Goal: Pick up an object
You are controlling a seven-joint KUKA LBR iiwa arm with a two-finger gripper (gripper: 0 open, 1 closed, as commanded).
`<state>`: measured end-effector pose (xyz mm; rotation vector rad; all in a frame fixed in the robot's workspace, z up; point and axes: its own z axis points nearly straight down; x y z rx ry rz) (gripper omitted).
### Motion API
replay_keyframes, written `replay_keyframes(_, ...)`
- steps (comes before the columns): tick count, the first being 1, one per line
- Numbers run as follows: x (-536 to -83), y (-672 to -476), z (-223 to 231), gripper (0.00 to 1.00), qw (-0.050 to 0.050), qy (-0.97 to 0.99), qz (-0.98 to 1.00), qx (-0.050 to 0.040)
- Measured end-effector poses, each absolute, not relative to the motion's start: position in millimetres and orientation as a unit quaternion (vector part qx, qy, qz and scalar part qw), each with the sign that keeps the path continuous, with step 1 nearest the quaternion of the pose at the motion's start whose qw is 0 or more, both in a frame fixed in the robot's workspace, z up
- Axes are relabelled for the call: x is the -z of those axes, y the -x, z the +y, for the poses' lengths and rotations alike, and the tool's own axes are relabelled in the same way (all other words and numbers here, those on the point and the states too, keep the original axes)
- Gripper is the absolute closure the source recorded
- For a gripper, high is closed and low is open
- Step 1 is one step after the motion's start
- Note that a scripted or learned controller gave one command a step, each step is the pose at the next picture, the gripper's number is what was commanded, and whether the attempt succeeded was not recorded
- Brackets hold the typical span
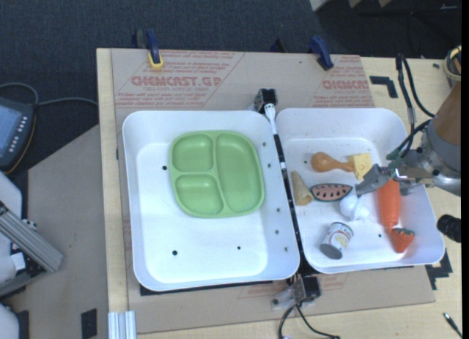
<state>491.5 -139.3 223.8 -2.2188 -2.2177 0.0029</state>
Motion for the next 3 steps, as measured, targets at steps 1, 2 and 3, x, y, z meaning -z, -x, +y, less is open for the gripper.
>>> replay_keyframes(1,-172.0,-498.6,-145.7,0.00,0.003,0.707,-0.707,-0.0012)
replay_keyframes(2,-128.6,-496.6,-141.2,0.00,0.003,0.707,-0.707,-0.0011)
replay_keyframes(3,-81.9,-495.8,-140.3,0.00,0.002,0.707,-0.707,-0.0009)
